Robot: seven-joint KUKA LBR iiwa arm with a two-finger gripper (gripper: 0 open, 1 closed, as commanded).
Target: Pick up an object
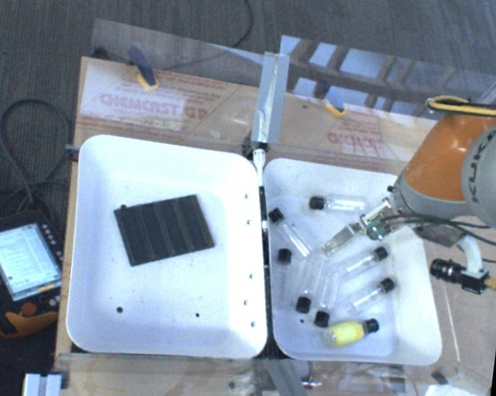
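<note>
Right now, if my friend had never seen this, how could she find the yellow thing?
Look at the right white bin, the one the arm reaches into. Go to its near edge, at the bottom of the view, among the clear vials with black caps. The yellow object lies there, the only brightly coloured thing in that bin.

- Clear vials with black caps [338,203]: several lie on their sides, scattered across the right bin [423,347], pointing in different directions; some lie close together near the bin's middle, exact count uncertain.
- Yellow capsule-shaped object [345,333]: lies on its side near the right bin's front edge, just beside a black-capped vial.
- Black ribbed rectangular pad [164,229]: lies flat in the left bin [107,165], turned at a slant, alone.
</note>
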